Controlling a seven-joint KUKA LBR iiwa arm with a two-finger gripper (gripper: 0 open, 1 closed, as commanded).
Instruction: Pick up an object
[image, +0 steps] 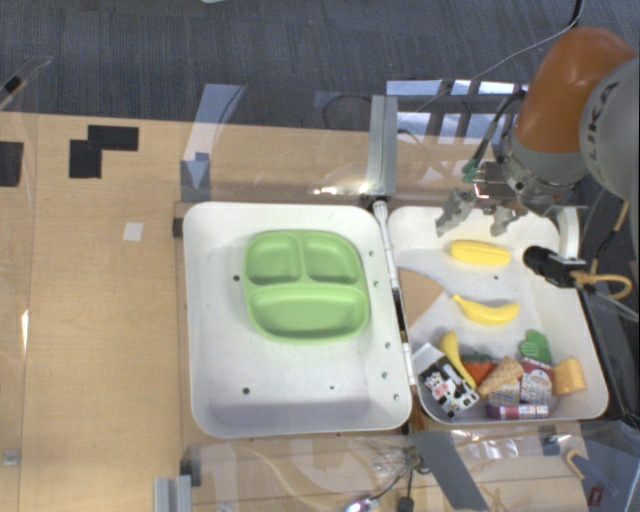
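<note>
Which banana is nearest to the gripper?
The top banana, lying flat just under the gripper; the other two lie lower in the bin.

Green tray (305, 285), yellow bananas (479, 253)

Two bins stand side by side on the bench (90, 330), touching along a shared edge. The left bin (215, 400) holds a tray (304, 283), set near its centre. In the right bin (420, 225), one banana (479, 253) lies toward the far side, a second banana (488, 311) just nearer, the two apart. A third banana (451, 352) lies at the near left, beside a carton (445, 385). A cluster of packets (520, 385) occupies the near right corner. The gripper (478, 212) hangs over the far edge, just behind the first banana.
</note>
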